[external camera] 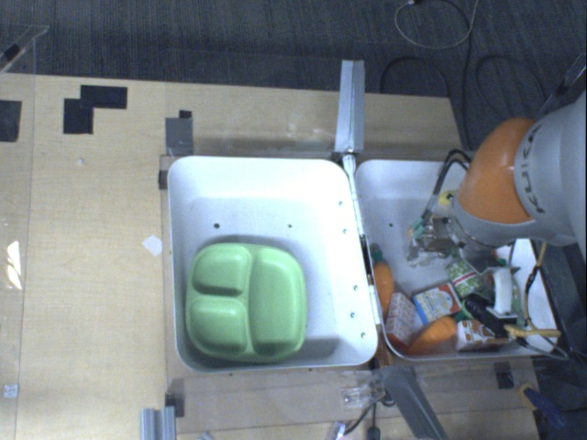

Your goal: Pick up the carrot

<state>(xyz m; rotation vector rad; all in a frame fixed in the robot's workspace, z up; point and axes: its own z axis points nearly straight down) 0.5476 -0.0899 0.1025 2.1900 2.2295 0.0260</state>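
Note:
An orange, carrot-like piece [382, 285] lies against the left wall of the right bin [394, 191]. A second orange piece [433, 335] rests at that bin's front edge, partly under snack packets; I cannot tell which of the two is the carrot. My gripper [425, 238] hangs low over the middle of the right bin, a little to the right of and behind the first orange piece. Nothing shows between its tips.
A green divided plate [246, 301] sits at the front of the left bin [257, 186]. Several snack packets [431, 302] and a green-patterned pack [470, 282] crowd the right bin's front right. The arm's orange band [495, 186] looms over that bin's right side.

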